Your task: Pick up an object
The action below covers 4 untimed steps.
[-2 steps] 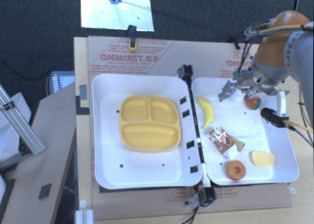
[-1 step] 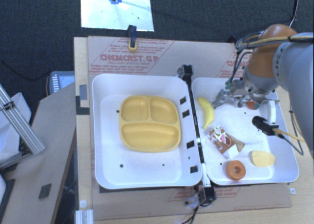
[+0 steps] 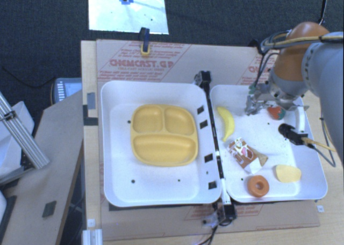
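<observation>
Banana (image 3: 227, 123), packet (image 3: 245, 153), orange ring (image 3: 258, 185), yellow wedge (image 3: 287, 173) and red thing (image 3: 276, 113) lie in right bin (image 3: 267, 134).

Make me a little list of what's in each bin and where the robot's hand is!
left bin: yellow divided tray
right bin: banana, snack packet, orange ring, yellow wedge, red thing
gripper: over the right bin's far side, beside the red thing

Bench (image 3: 89, 152) — printed sheet (image 3: 161, 56), perhaps cardboard, under left bin (image 3: 115, 177) and right bin (image 3: 309, 187)
</observation>
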Available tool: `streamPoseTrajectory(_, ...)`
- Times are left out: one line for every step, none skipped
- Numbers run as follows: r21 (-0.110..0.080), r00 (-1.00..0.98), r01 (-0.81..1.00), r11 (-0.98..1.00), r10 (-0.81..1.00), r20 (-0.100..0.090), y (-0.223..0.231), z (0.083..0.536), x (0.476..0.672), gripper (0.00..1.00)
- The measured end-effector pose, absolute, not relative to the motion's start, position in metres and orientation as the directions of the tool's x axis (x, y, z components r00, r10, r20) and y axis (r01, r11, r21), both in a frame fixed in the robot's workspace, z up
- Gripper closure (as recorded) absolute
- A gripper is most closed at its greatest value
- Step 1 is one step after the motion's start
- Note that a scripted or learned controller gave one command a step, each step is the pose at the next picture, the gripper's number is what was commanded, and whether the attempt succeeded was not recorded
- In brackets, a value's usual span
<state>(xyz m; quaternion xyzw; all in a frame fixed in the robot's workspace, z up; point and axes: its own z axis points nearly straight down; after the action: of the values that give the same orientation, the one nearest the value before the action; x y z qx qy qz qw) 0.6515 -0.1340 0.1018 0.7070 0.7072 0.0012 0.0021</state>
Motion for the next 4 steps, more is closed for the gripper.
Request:
streamPoseTrajectory(0.008,0.001,1.000,-0.001,1.000,-0.002,-0.144,0.161,0.656,1.00)
streamPoseTrajectory(0.007,0.001,1.000,-0.001,1.000,-0.002,-0.148,0.210,0.650,1.00)
streamPoseTrajectory(0.005,-0.003,1.000,0.003,1.000,-0.001,-0.148,0.227,0.651,1.00)
streamPoseTrajectory(0.002,-0.008,1.000,0.008,1.000,0.001,-0.099,0.238,0.639,1.00)
